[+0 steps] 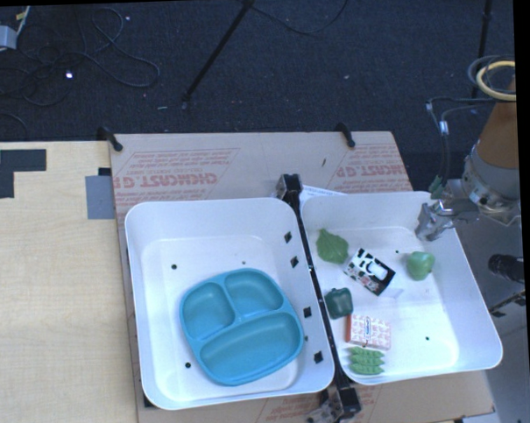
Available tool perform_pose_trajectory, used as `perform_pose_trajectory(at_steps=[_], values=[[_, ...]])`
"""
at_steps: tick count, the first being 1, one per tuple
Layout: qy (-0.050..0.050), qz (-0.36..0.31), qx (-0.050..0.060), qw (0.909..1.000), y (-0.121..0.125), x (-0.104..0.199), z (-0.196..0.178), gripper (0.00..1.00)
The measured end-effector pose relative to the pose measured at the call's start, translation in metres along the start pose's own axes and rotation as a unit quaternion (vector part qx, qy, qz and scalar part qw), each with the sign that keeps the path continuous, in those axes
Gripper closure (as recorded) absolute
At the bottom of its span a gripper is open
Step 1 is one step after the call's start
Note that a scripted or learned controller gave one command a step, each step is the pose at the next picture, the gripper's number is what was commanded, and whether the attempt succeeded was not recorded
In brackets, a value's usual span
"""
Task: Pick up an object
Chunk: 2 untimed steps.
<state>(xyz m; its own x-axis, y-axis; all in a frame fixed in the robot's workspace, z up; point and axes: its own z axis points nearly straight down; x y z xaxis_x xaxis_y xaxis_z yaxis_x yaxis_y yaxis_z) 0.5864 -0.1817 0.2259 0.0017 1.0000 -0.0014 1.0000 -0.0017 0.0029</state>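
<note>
The pincer (430, 223) stood over the right bin's (465, 276) rim at two o'clock; whether its fingers were apart could not be told, and nothing showed between them. Nearest lay a round green object (419, 264), just beside at six o'clock. Judged: no pick made, the grasp and lift all remained
</note>
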Motion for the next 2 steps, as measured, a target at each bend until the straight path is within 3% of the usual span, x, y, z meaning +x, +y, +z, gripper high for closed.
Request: perform_pose_trajectory(at_steps=[1,2], values=[[0.0,-0.002,0.0,1.0,0.001,-0.001,-0.053,1.0],[0.002,-0.003,0.003,1.0,-0.003,0.042,-0.049,1.0]])
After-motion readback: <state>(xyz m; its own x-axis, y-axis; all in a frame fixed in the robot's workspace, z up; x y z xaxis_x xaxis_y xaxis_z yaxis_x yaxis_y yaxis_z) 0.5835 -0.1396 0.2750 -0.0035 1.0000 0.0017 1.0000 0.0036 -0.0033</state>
